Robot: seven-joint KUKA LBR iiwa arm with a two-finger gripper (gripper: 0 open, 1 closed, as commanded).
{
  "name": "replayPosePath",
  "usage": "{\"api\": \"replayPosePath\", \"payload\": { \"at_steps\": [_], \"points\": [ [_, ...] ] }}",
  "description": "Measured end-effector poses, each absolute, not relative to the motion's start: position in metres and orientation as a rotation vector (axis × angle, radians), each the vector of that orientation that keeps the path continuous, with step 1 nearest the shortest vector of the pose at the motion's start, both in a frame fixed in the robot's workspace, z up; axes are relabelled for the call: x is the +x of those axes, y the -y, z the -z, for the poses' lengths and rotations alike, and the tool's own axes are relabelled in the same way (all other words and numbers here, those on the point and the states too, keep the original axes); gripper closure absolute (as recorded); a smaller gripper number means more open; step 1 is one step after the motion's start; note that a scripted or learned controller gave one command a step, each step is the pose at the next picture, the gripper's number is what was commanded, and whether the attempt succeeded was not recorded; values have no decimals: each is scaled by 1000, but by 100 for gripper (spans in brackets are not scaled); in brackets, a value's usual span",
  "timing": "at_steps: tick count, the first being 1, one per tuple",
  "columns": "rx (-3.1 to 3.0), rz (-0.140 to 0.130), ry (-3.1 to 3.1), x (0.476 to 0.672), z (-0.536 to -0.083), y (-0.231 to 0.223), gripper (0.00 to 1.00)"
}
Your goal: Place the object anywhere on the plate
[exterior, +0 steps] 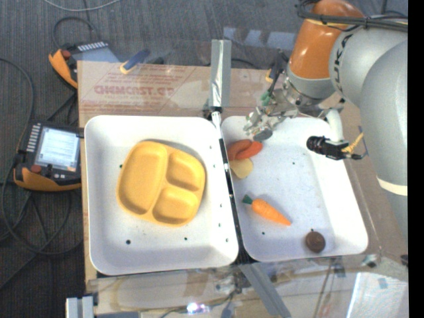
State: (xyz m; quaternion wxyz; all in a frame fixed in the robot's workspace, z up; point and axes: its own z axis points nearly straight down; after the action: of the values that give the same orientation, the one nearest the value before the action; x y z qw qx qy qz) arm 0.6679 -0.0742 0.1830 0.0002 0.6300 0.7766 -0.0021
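A yellow plate [161, 182] with three compartments lies in the left bin [106, 244]. In the right bin [331, 197] lie a red-orange object [244, 150] near the far left corner, a pale yellowish piece [242, 168] just below it, an orange carrot [268, 209] with a green top in the middle, and a small dark brown round object [315, 241] near the front. My gripper [258, 128] hangs over the right bin's far left part, just above and right of the red-orange object. Nothing shows between its fingers.
A metal divider post [219, 78] stands between the bins at the back. A cardboard sheet [146, 91] lies behind the left bin. A handheld pendant [50, 154] rests off the bench to the left.
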Motion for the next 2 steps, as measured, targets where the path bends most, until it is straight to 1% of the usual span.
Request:
{"api": "replayPosePath", "payload": {
  "at_steps": [1, 2],
  "points": [
    [1944, 3, -2471, 589, -186, 2, 100],
    [1907, 2, -2501, 575, -183, -69, 100]
  ]
}}
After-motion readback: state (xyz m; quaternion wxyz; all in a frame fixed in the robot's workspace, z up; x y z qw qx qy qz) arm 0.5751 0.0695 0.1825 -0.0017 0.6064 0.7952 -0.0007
